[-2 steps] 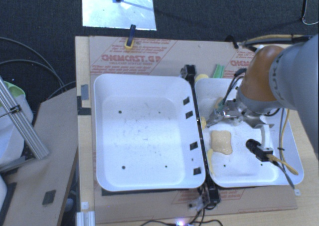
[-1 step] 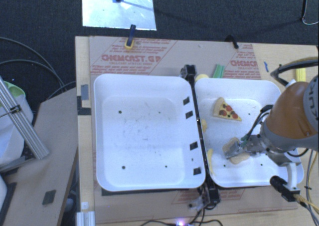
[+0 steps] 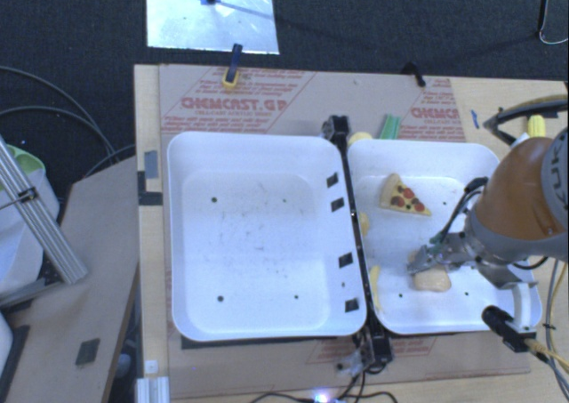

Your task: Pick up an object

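A cardboard-covered table (image 3: 267, 94) carries two shallow white bins side by side, the left bin (image 3: 258, 237) toward its left edge and the right bin (image 3: 427, 241) toward its right edge, with a yellow-tipped clamp (image 3: 233, 68) at the far edge.

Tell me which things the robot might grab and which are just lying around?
For the job:
- gripper, low in the right bin
- pale lump right under it
- toy pizza slice

Just lying about:
- left bin
- green stick behind the bins
- yellow clamp on the board
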Controlling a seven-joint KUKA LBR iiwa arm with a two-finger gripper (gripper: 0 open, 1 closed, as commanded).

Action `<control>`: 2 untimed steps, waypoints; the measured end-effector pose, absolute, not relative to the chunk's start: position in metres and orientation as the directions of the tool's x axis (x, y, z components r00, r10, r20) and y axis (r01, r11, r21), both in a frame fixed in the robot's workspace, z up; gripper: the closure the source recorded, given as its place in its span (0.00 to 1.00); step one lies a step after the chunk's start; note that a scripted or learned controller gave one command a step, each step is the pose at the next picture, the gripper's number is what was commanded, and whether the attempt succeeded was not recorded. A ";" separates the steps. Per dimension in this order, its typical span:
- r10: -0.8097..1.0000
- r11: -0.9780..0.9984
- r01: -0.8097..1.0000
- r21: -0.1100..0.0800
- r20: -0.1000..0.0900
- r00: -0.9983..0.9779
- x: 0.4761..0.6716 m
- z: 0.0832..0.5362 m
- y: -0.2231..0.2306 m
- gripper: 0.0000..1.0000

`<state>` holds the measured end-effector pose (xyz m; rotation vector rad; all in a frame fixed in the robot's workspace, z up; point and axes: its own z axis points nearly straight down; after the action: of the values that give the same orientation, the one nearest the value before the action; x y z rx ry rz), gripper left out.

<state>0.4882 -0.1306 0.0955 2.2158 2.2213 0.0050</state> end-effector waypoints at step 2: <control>1.000 0.008 1.000 0.000 0.002 -0.008 0.486 0.184 -0.002 1.00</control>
<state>0.4856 -0.0024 0.1840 2.2136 2.2312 0.0018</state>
